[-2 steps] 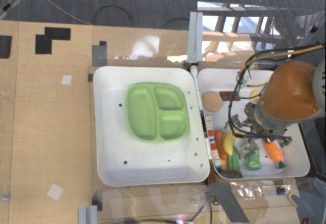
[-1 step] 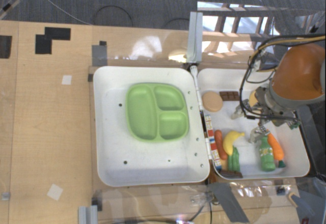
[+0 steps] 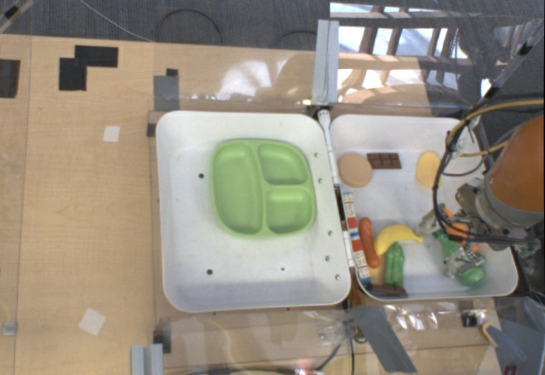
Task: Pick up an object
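Green round toy [image 3: 471, 274], something like a plastic vegetable, lies in the near right corner of the right-hand shallow white bin [image 3: 400, 133], and the pincer [image 3: 461, 260] sits low right above it, touching or very nearly so; from where I stand I cannot tell how the pincer is set or whether it has anything. The grey arm with its orange band [image 3: 521, 167] leans in over that corner, probably because the toy lies apart from its neighbours. Nearer the divider huddle a yellow plastic banana [image 3: 397, 236], a green pepper-like piece [image 3: 393, 263] and a red sausage-shaped toy [image 3: 367, 239]; a tan round disc [image 3: 355, 169], a brown chocolate bar [image 3: 384, 162] and a yellow round piece [image 3: 428, 167] rest further back. A green sectioned plastic plate [image 3: 262, 187] lies alone in the left white bin [image 3: 183, 211] on the wooden surface [image 3: 77, 228].
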You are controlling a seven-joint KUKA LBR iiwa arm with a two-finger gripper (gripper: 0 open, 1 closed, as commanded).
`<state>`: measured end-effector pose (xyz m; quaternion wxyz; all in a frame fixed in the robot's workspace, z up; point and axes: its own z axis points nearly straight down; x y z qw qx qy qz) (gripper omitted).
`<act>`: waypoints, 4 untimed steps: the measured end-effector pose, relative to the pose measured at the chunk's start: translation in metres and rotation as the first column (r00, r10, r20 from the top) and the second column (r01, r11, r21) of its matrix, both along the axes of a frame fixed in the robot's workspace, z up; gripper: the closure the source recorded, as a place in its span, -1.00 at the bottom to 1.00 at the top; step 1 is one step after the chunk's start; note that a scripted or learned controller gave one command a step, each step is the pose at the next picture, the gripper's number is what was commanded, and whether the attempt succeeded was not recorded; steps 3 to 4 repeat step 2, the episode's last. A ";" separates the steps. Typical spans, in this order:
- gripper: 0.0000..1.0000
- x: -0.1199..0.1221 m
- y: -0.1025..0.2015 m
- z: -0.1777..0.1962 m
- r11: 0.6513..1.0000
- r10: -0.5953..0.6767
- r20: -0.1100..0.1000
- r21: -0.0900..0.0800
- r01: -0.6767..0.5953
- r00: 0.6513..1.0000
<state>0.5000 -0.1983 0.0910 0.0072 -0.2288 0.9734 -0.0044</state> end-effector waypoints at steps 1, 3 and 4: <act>-1.00 0.042 0.088 0.000 0.998 -0.056 0.005 0.006 0.056 0.998; -1.00 0.094 0.067 -0.001 1.000 -0.016 0.000 0.005 0.016 1.000; -1.00 0.094 0.067 -0.001 1.000 -0.016 0.000 0.005 0.016 1.000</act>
